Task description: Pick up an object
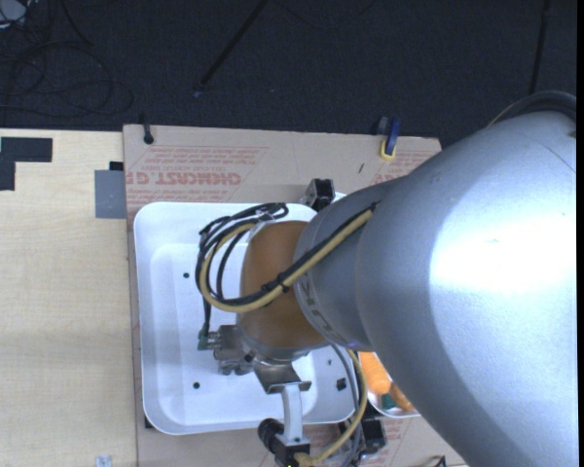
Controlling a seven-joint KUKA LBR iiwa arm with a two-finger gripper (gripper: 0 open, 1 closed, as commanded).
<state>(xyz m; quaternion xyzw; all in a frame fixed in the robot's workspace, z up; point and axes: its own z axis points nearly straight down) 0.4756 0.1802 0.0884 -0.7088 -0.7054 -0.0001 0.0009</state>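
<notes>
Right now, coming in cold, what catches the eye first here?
The grey arm dominates, reaching in from the right and covering much of the view. Its orange band hangs over the white bin at left. An orange thing peeks out at the arm's lower edge, near the bottom.

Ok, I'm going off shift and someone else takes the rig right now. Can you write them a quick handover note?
Claw: down over the left white bin, largely hidden under the wrist. I cannot tell whether it grips anything.
Things: an orange object peeks out beside the arm near that bin's right edge. Which bin it lies in is hidden.
Done: no pick can be confirmed.
Left: grasp an object and lift it clear.
</notes>
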